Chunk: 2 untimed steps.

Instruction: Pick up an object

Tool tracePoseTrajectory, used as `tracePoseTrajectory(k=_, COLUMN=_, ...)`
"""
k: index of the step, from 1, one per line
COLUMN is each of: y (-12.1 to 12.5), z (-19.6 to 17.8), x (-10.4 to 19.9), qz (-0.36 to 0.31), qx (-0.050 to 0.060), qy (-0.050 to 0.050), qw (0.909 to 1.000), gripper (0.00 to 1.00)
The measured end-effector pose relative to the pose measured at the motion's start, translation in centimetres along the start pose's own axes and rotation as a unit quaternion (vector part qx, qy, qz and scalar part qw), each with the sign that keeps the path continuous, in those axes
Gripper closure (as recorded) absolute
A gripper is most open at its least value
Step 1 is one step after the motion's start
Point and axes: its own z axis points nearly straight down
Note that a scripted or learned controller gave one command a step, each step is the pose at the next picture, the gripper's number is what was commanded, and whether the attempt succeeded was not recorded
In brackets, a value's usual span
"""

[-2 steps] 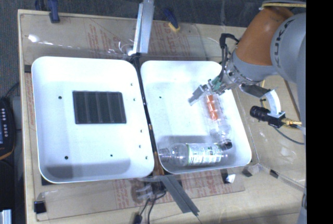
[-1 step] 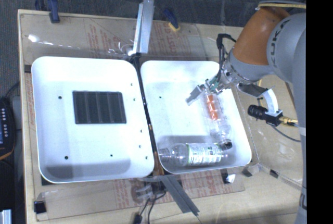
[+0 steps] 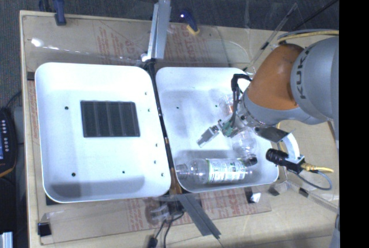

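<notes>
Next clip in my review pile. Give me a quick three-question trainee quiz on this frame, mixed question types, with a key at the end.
1. True or false: the clear plastic bottle lies on its side along the near wall of the right bin.
2. Multiple choice: the dark ribbed rectangular panel sits in A) the left bin, B) the right bin, C) on the bench outside both bins.
3. Fill in: the gripper is over the ____ bin.

Key: 1 true. 2 A. 3 right; it hangs above the bottle, and whether it holds anything cannot be told from this view.
</notes>
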Motion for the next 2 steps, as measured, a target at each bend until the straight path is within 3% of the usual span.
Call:
tracePoseTrajectory(k=1, y=-3.9, z=-6.7, x=-0.9, qz=0.096, qx=-0.001, qy=-0.001, qw=0.9954, gripper=0.0)
tracePoseTrajectory(k=2, y=-0.1, z=-2.8, x=-2.6, qz=0.089, qx=0.0, qy=-0.001, qw=0.9961, gripper=0.0)
